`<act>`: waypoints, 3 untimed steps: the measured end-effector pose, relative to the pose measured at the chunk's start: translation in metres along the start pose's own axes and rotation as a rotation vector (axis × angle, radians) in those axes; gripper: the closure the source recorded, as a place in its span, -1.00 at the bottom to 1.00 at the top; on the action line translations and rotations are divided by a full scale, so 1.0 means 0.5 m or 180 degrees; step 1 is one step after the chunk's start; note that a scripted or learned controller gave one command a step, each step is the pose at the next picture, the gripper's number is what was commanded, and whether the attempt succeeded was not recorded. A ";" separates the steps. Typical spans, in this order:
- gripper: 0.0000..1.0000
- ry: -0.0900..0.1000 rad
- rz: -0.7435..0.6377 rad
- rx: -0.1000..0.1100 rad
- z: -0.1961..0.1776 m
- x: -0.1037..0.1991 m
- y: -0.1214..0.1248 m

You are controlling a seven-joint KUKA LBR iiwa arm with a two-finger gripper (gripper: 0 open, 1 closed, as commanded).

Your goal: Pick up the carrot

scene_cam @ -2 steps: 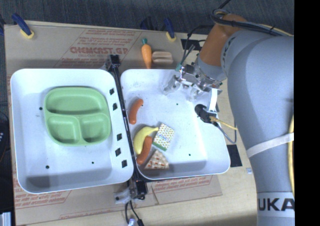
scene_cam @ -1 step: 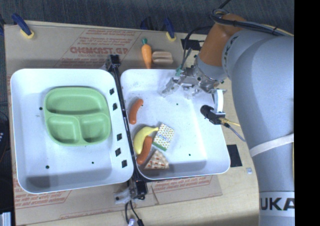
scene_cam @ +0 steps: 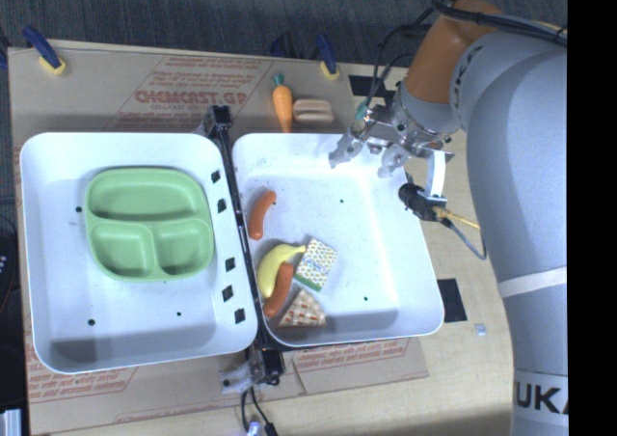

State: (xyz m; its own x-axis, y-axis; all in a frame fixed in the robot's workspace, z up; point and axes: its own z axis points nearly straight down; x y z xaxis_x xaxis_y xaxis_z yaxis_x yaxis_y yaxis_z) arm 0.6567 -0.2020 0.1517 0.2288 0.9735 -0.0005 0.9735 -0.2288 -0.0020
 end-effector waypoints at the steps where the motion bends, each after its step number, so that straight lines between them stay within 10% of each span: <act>1: -1.00 0.0002 0.0600 0.0015 0.121 0.169 -0.041; 2: -1.00 0.0001 0.1752 0.0007 0.080 0.177 -0.042; 3: 1.00 0.0001 0.1731 0.0022 0.060 0.179 -0.043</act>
State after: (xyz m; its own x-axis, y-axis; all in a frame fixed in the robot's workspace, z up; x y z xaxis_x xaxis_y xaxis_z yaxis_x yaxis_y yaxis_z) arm 0.6562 -0.1102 0.1216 0.6995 0.7147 -0.0030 0.7146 -0.6994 -0.0082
